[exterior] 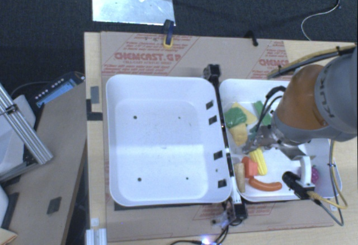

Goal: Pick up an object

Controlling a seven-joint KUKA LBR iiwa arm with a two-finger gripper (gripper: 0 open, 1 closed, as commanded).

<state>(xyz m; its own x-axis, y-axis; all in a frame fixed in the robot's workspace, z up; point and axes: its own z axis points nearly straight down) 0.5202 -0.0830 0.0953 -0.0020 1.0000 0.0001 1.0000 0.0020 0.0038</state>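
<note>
A grey robot arm (313,107) with an orange band reaches in from three o'clock and hangs low over the right bin (240,86), its gripper (258,143) down among a heap of toy food — the likely target for a pick. The toys crowd the bin's nine o'clock side: a green and yellow pepper (235,116) toward twelve o'clock, a pale yellow piece (239,134) just below it, a yellow corn cob (258,160) and an orange piece (249,168) touching it, and a red sausage (265,185) at six o'clock. A green piece (258,107) shows beside the wrist.

The gripper sits just above the corn cob, at about its twelve o'clock. Whether the fingers are spread or pressed together cannot be told — the wrist and its dark cables hide them, and no toy is visibly caught between them.

The left bin (123,90) lies at nine o'clock on the bench (92,42), well apart from the toys. With the items packed so tightly, a clean pick of one looks tricky; a neighbour could easily be nudged.
</note>
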